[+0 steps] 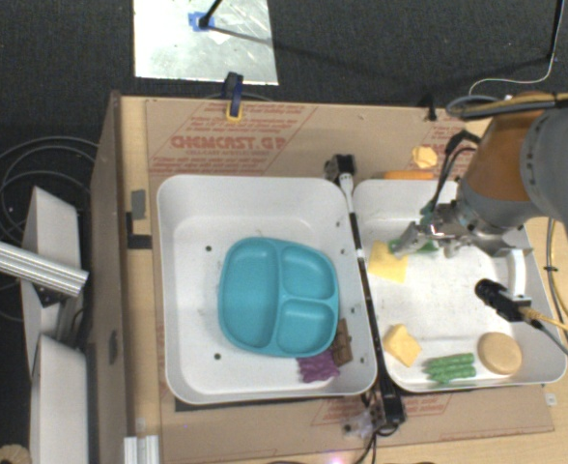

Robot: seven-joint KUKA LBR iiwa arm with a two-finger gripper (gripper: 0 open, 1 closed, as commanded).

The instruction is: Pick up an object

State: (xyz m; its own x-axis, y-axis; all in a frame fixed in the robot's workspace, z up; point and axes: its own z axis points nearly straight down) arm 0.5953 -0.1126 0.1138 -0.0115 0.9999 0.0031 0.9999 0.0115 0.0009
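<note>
Jaws sit low in the upper left of the right bin (448,303); apart or together, cannot tell. Nearest pick is the yellow wedge (388,265), just below-left of the jaws by the bin's left wall. A green bit (401,246) lies at the tips, unclear if held.

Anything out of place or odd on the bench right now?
Yes. A small yellow piece lies on the board behind the right bin, outside both bins. An orange piece sits at that bin's back rim. Nothing else looks spilled or damaged.
</note>
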